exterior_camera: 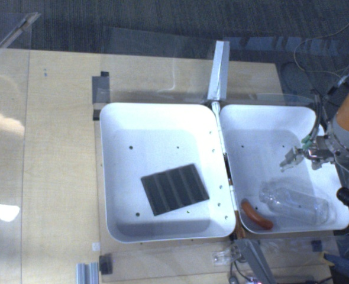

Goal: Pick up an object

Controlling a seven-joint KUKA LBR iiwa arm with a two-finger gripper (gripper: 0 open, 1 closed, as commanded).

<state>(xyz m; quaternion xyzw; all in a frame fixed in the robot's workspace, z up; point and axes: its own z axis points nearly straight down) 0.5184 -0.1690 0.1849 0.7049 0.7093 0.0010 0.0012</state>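
— Pale wooden bench [50, 158], two shallow white bins [121, 135]: where's the gripper [294, 157]?
— Over the right bin, fingers apart, holding nothing.
— And the clear plastic bottle [293, 203]?
— Below it, lying beside an orange sausage-shaped toy [256, 216].

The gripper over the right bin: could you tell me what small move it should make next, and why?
Probably a short move down and toward the clear plastic bottle. The gripper hangs just above it in the right bin, holding nothing, and the bottle lies nearer than the orange sausage-shaped object.
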